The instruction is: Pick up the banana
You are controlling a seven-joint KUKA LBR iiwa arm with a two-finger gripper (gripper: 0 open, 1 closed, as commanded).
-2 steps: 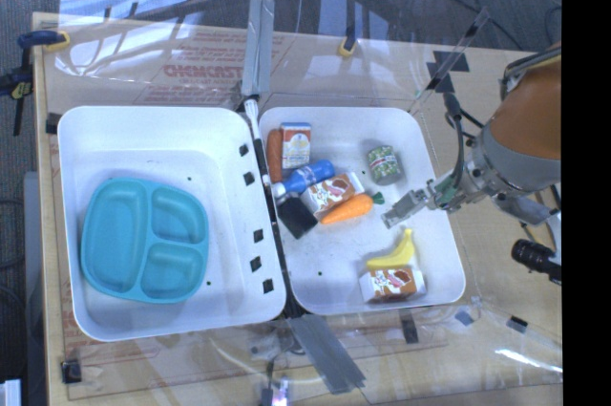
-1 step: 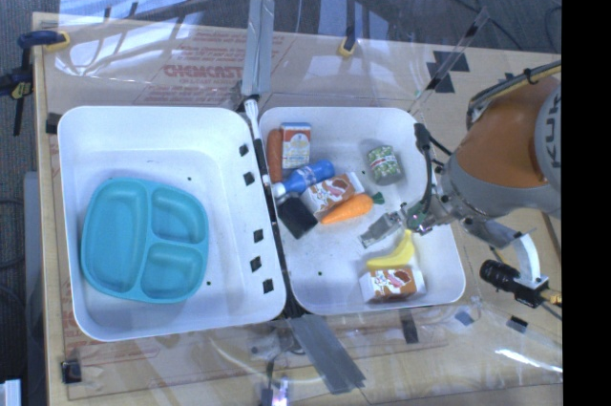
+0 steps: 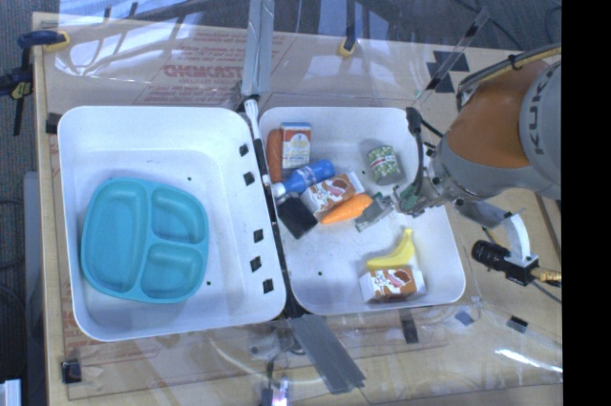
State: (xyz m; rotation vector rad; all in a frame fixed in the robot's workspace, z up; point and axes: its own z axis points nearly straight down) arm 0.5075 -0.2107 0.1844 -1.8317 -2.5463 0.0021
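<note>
A grey arm reaches in from three o'clock, its gripper (image 3: 380,209) low in the right bin (image 3: 434,137), beside a carrot (image 3: 346,209) and just up-left of the banana (image 3: 397,251), likely lining up a grasp. Whether its jaws are released or clenched cannot be told. The banana is short, yellow and curved, lying at the bin's five o'clock, touching a small carton (image 3: 391,284).

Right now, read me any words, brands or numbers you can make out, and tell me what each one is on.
"CHEMCAST", red print, fairly faint, on the clear sheet behind the left bin.
"KU", part of a word, on the arm.
Labels on the carton, can and packets: too small to read.
</note>
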